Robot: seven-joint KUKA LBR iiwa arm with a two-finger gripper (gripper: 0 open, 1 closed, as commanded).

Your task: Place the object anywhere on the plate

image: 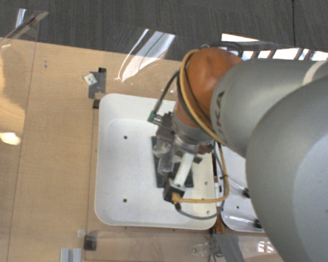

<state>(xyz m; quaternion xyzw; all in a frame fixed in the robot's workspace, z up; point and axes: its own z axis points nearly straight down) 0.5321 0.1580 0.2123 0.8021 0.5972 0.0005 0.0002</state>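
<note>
My gripper [166, 170] hangs low over the right half of the left white bin [121, 169], pointing down at the bin floor. Its grey wrist block and a yellow cable loop cover the spot beneath it, so whatever lies under it is hidden. The orange band [205, 74] of the arm sits just above the wrist. The big grey arm link [286, 154] fills the right side and hides most of the right bin [239, 218].
The left bin's floor is bare white left of the gripper, with two small dark dots [126, 137]. A wooden bench [38, 146] surrounds the bins. Small black brackets [99, 83] stand at the bin's far-left and near-left corners. A clear panel edge rises at the back.
</note>
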